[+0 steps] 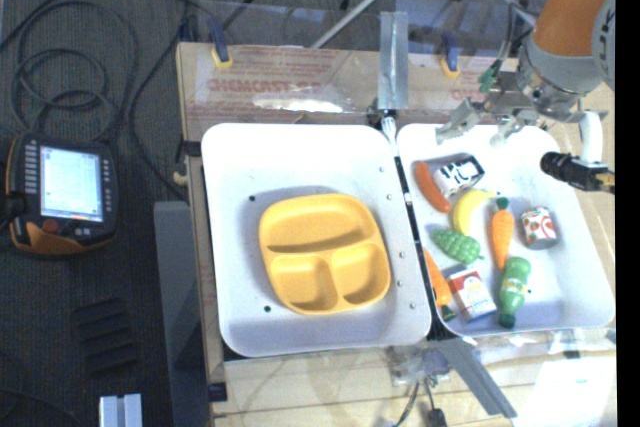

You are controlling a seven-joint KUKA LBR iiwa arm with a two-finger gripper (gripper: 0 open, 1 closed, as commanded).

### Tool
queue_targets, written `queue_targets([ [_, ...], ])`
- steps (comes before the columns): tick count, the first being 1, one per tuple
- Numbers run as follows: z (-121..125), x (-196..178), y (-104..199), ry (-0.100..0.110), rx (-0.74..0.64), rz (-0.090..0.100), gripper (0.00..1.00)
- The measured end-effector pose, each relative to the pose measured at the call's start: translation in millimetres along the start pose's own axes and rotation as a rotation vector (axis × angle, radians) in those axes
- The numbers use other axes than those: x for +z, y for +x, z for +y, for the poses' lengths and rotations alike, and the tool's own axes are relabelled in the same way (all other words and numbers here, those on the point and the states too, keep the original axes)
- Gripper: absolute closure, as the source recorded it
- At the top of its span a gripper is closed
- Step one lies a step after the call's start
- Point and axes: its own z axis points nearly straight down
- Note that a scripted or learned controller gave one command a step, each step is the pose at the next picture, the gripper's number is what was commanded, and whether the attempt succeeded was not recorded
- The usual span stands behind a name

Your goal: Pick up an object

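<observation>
My end effector point(490, 122): upper right of frame, over top edge of right bin point(590, 290), fingers spread wide, holding nothing.
Objects: clustered in right bin, mid-right of frame.
Carrot point(501, 231): orange, green top, upright beside yellow banana point(470, 210).
Green bottle point(512, 290): below carrot.
Sausage point(432, 186): red-orange, left side.
Left bin point(230, 315): yellow divided tray point(322, 251).

Glossy yellow plastic divided tray point(323, 251) in smooth matt white bin point(230, 315); pale wooden table point(196, 95); shiny plastic toy carrot point(501, 231) at three o'clock
</observation>
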Motion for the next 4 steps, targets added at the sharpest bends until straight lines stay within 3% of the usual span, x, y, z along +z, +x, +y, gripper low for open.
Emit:
queue_targets([
  [1, -44.2, 137.8, 2.8, -0.008, 0.098, -0.006, 0.0],
  [2, -45.1, 131.1, 4.0, -0.002, 0.098, -0.003, 1.0],
  [3, 18.3, 146.1, 31.4, 0.002, 0.396, -0.011, 1.0],
  [4, 0.3, 35.1, 49.2, 0.0, 0.443, -0.003, 1.0],
])
